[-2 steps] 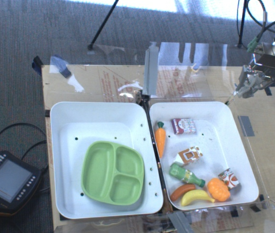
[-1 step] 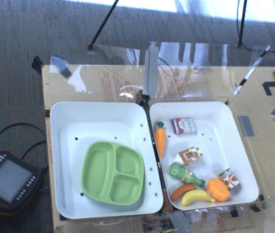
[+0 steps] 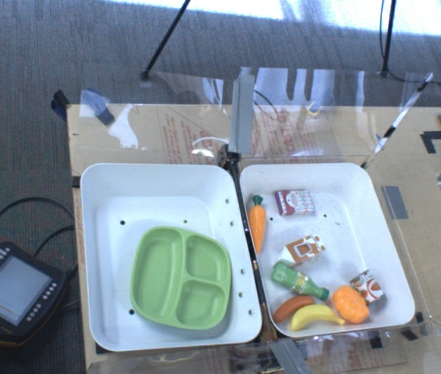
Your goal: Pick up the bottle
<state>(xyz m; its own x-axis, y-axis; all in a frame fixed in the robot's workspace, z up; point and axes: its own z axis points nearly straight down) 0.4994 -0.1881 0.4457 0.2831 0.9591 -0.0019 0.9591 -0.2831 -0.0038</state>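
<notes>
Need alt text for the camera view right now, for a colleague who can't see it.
A green bottle lies on its side in the right white bin, among a toy carrot, two small cartons, a can, an orange, a banana and a sausage. The left white bin holds a green divided plate.

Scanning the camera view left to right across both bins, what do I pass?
Green divided plastic tray → orange toy carrot → green toy bottle → round orange fruit → small red-and-white carton.
</notes>
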